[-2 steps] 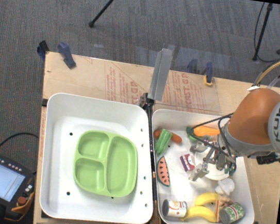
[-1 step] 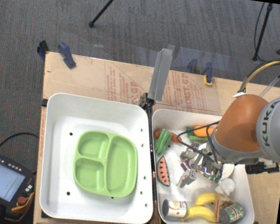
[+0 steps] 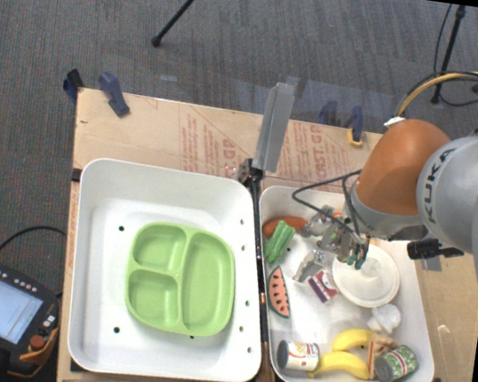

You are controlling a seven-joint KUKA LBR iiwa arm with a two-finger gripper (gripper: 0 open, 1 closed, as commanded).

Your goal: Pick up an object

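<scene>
Camera view: we see the gripper (image 3: 316, 258), fingers spread, above the right bin (image 3: 425, 334). The watermelon slice (image 3: 280, 291) lies lengthwise along the bin's left wall.

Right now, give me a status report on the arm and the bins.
Gripper low over right bin, nothing seen held. Watermelon slice, bananas, cans, white bowl crowd it. Green divided plate in left bin.

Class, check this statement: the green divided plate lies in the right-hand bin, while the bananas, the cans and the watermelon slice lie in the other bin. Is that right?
Not quite. The camera view shows the green divided plate in the left-hand bin, not the right-hand one. The rest stands: the bananas, the cans and the watermelon slice lie in the other bin, where the gripper hangs.
</scene>
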